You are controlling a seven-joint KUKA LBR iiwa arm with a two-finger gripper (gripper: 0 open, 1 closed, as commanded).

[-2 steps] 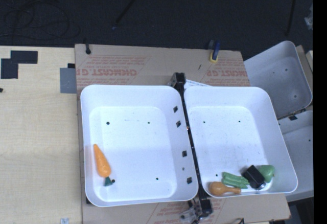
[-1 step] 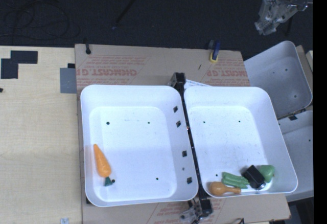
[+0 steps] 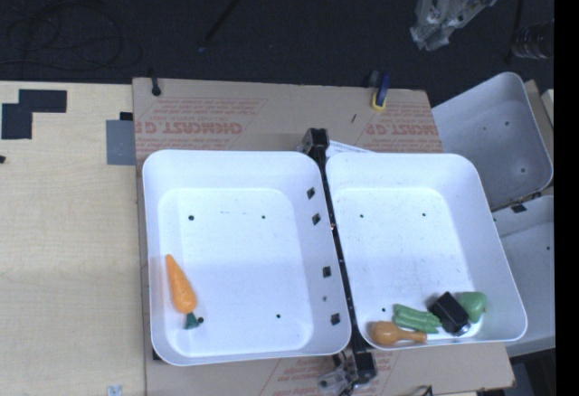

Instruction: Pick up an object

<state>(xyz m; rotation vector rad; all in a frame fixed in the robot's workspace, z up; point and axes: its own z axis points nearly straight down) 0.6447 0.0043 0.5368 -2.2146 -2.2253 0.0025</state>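
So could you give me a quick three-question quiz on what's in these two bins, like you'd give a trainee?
1. True or false: the orange carrot lies in the left bin.
2. Which corner of the right bin holds the clustered items: A) far left, B) near right, C) far right?
3. Fill in: the gripper hangs above the dark floor, ____ the bins.

Key: 1 true; 2 B, where the black block, green pieces and orange-brown piece sit; 3 beyond.
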